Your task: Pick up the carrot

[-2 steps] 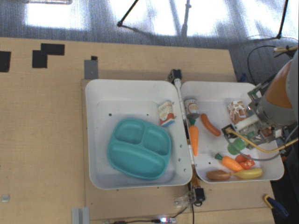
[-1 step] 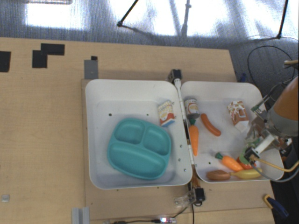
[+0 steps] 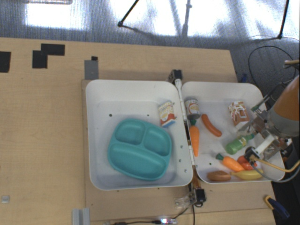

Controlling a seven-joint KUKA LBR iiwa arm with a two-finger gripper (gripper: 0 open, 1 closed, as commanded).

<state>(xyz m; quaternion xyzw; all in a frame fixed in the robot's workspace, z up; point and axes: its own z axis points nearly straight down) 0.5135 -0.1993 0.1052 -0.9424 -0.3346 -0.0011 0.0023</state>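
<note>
My pincer [image 3: 257, 124] hangs over the right side of the right bin [image 3: 218, 89], low above its floor. From this slant I cannot tell whether it stands apart or together, and I see nothing held in it.

Just beside it, toward the bin's back, lies a small brown and white box [image 3: 238, 112]. Just below it a green bottle [image 3: 237, 145] lies tilted on the bin floor. Near the front wall sit a short carrot [image 3: 230, 163] with its green top pointing left, a red piece [image 3: 244, 163] touching its thick end, a yellow banana [image 3: 248, 175] and a brown oval piece [image 3: 219, 176].

Further from me, a reddish sausage [image 3: 211, 125] lies at a slant in the middle of the bin. A long carrot [image 3: 194, 140] lies against the bin's left wall, its tip toward the front, well apart from my pincer. Behind its green top stands a small can [image 3: 191, 107].

In the left bin [image 3: 126, 92] a teal divided plate [image 3: 139, 148] rests on the floor, and a small carton [image 3: 166, 113] stands near the back right corner. Both bins sit on the pale wooden desk [image 3: 42, 149].
</note>
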